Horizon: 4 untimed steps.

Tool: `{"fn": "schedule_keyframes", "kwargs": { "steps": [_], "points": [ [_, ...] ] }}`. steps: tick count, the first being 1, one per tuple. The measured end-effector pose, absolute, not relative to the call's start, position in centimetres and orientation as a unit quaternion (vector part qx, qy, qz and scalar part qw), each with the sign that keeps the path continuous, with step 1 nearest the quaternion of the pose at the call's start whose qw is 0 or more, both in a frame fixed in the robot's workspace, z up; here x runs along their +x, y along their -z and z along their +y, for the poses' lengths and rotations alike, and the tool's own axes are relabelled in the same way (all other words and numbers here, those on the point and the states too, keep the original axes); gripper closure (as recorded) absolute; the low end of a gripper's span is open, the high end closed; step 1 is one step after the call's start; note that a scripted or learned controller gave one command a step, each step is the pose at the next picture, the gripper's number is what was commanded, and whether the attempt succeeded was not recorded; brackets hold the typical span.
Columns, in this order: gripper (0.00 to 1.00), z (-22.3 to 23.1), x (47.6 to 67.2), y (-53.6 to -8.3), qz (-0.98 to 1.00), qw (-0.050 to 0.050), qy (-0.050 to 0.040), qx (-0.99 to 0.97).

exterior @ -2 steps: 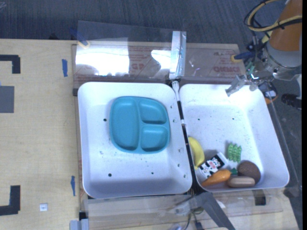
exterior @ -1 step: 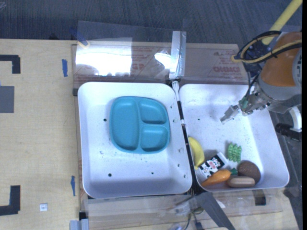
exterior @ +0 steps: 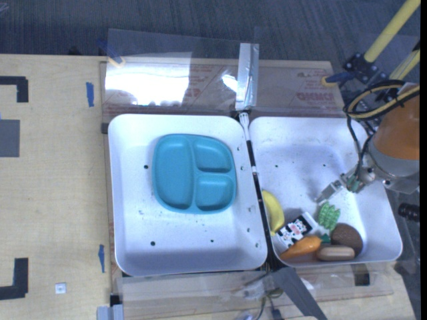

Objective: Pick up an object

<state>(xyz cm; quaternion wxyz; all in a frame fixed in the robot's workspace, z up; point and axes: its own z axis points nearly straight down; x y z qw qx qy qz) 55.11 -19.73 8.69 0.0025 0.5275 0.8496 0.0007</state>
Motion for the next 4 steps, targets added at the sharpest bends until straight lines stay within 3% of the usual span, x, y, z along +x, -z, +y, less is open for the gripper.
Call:
{"fn": "schedule_keyframes", "kwargs": {
  "steps": [1, 2, 3, 4],
  "points": [
    [0.0, -18.6, 54.3, -14.8, 0.811, 0.003, -0.0013, 0.585],
    [0.0, -16.6, 51.2, -8.8, 0.804, 0.004, -0.0015, 0.594],
    [1.0, -16.7, 51.4, -9.9, 0.803, 0.007, -0.003, 0.596],
    [1.0, -15.8, 54.6, -16.7, 0.703, 0.002, -0.001, 0.712]
  ]
}}
